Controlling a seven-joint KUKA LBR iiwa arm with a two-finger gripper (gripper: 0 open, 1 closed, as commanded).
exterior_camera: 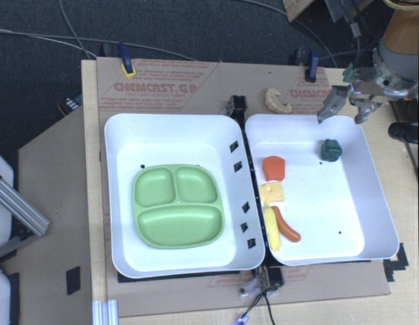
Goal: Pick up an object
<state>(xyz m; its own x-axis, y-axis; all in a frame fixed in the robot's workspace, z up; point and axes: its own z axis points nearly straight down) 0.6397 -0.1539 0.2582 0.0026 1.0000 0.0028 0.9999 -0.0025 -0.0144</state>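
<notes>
My gripper [344, 111] hangs open above the far edge of the right bin [344, 246], its two fingers spread with nothing between them. Just below it in that bin lies a small dark green lump [330, 149]. Along the bin's left side sit an orange-red block [274, 167], a pale yellow piece [272, 193], a yellow banana-like piece [271, 229] and a red sausage [286, 226]. The left bin [121, 141] holds a green divided plate [177, 205].
A beige scrap [277, 101] lies on the cardboard behind the bins. Blue clamps [127, 63] [312, 65] hold the board's far edge. Black clips line the seam between the bins. Cables run across the dark floor behind.
</notes>
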